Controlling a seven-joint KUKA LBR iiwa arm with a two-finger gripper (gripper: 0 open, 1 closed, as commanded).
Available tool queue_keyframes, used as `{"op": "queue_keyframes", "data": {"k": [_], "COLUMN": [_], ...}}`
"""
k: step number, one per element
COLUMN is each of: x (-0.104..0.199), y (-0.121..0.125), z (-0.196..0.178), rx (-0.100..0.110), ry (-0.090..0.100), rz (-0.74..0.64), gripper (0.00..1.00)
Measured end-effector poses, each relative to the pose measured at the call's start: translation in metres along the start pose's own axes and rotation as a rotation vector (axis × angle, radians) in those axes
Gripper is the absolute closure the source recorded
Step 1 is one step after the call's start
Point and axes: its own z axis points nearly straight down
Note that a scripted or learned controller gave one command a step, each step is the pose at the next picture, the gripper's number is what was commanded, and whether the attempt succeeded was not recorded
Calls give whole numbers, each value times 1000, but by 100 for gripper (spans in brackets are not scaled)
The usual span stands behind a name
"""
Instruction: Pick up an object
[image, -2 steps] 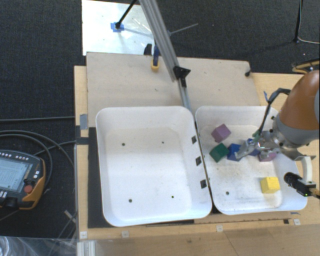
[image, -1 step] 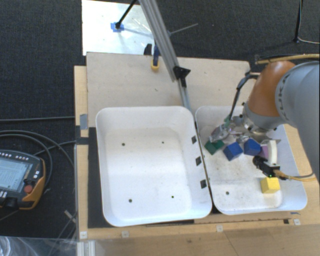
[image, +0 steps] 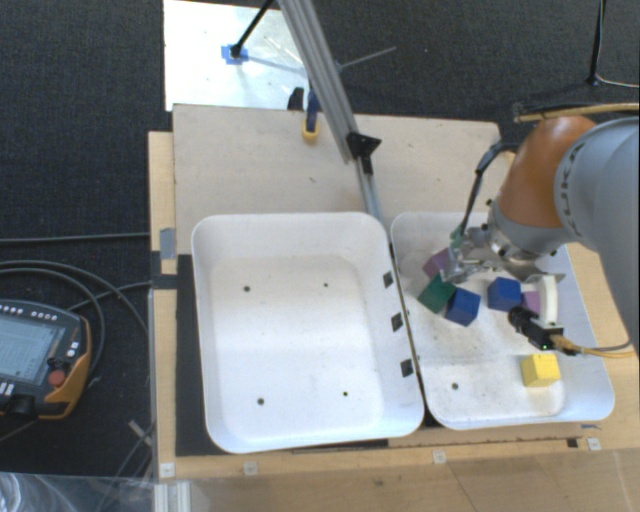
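Here's the arm (image: 590, 180), reaching in from 3 o'clock, orange band up top, and the gripper (image: 468, 256) is low over the right bin (image: 480, 400), in the bin's 11 o'clock corner. Open or closed? Cannot tell from this angle, the wrist covers it.

The blocks are crowded right there. The purple block (image: 437, 264) sits just beside the gripper at its 9 o'clock; whether they touch, I can't say. At the gripper's 7 o'clock lies the green block (image: 436, 295), tilted, just below the purple one. Pressed against the green one at its 4 o'clock is the blue block (image: 462, 307), also turned on a slant. The second blue block (image: 504, 293) is at the gripper's 4 o'clock, near the first blue but apart from it, with a small lilac piece (image: 533, 300) just beside it at 3 o'clock, partly hidden. The yellow block (image: 540, 370) sits alone toward the bin's 5 o'clock, well apart from the cluster.

The left bin (image: 300, 330) lies alongside at 9 o'clock, rims touching. A grey pole (image: 330, 90) slants in from 12 o'clock toward the seam between the bins. Off the bench at 9 o'clock rests a pendant (image: 35, 355).
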Motion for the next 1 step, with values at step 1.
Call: {"op": "queue_keyframes", "data": {"k": [1], "x": [0], "y": [0], "z": [1], "rx": [1], "ry": [-1], "rz": [0], "gripper": [0]}}
